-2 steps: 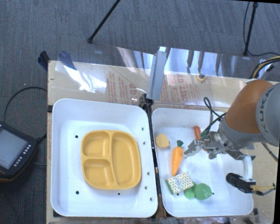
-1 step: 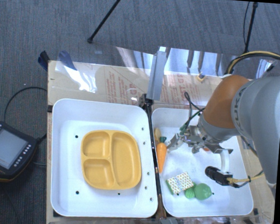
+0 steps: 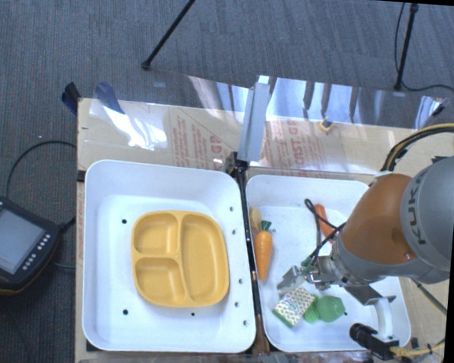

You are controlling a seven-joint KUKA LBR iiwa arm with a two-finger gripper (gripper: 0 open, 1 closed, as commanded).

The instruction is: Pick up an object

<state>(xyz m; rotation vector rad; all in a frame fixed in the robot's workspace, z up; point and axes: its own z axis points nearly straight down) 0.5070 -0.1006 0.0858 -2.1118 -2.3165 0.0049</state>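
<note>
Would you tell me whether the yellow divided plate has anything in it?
Empty: all three compartments of the yellow plate show bare yellow.

I'm running a robotics lab bench: grey carpet (image 3: 81, 37), tripod legs (image 3: 173, 26), teach pendant (image 3: 7, 244), clear shield (image 3: 320, 106).

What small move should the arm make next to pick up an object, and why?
Probably a short descent straight down. The tool sits low in the right bin, right by the green-patterned packet and the green toy, while the carrot lies farther off by the left wall. No object shows between its tips yet, so lowering onto the packet seems the nearest try.
</note>
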